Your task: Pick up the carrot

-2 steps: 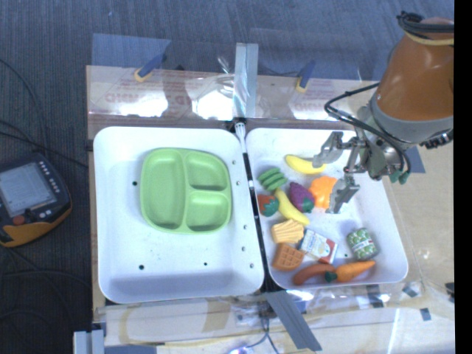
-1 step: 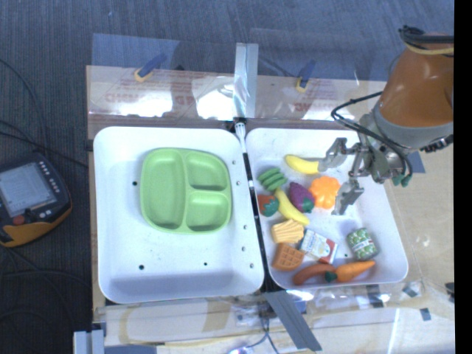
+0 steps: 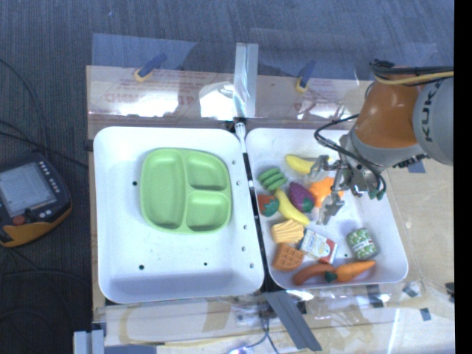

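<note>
The carrot [image 3: 355, 270], orange with a small green top, lies flat along the front wall of the right bin [image 3: 391, 231], next to a reddish sausage [image 3: 311, 274]. My gripper [image 3: 326, 188] hangs over the back middle of that bin, well behind the carrot and apart from it. It looks open, its two grey fingers [image 3: 330, 206] spread on either side of a small orange toy [image 3: 321, 189] lying among the other food pieces. Nothing is lifted off the bin floor.
The right bin also holds a yellow banana [image 3: 299, 164], a green pepper [image 3: 271, 178], a purple eggplant [image 3: 299, 195], a juice carton [image 3: 318, 245], a green can [image 3: 361, 243] and waffle pieces [image 3: 288, 257]. The left bin [image 3: 118, 264] carries a green divided plate [image 3: 184, 189].
</note>
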